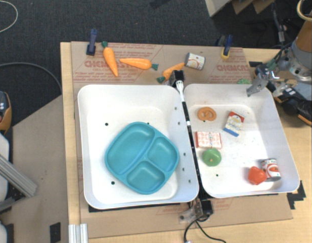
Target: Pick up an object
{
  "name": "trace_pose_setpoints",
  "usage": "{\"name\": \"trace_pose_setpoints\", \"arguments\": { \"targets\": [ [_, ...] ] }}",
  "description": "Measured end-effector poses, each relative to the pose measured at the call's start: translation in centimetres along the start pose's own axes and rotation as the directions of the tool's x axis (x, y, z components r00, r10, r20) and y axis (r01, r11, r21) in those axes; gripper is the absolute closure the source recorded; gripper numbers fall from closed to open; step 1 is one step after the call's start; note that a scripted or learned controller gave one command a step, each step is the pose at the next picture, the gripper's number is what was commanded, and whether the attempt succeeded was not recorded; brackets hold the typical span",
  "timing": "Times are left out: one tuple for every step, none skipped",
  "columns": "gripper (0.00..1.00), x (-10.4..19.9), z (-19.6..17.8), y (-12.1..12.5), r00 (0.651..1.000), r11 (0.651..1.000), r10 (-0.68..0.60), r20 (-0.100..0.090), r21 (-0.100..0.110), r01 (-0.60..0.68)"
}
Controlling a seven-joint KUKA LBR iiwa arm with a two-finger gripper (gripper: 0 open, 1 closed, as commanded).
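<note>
The jaws are hanging splayed and empty at the right bin's upper-right rim — well apart from the pretzel and small carton mid-frame. Descending here risks striking the rim — or closing on nothing.

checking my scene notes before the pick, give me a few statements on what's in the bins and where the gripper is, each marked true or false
1. The blue divided plate lies in the left bin. True.
2. The green apple sits on the plate. False: it is in the right bin.
3. The gripper holds the pretzel. False: it is at the right bin's far corner, apart from it.
4. Two carrots lie on the cardboard beyond the bins. True.
</note>
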State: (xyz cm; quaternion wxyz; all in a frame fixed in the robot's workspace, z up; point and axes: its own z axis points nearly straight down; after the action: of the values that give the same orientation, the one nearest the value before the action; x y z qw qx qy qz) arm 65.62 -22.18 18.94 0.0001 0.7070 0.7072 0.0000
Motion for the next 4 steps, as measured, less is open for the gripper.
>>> {"name": "trace_pose_setpoints", "arguments": {
  "targets": [
    [0.0,4.7,-19.4,-4.0,1.0,1.0,-0.005,0.005,-0.021,0.005],
    [1.0,4.5,-19.3,-4.0,1.0,1.0,-0.002,0.004,-0.007,0.002],
    [1.0,6.5,-16.1,-9.9,1.0,1.0,0.002,-0.001,0.004,-0.002],
    [1.0,7.9,-14.1,-18.0,1.0,1.0,0.003,-0.002,0.006,-0.003]
  ]
}}
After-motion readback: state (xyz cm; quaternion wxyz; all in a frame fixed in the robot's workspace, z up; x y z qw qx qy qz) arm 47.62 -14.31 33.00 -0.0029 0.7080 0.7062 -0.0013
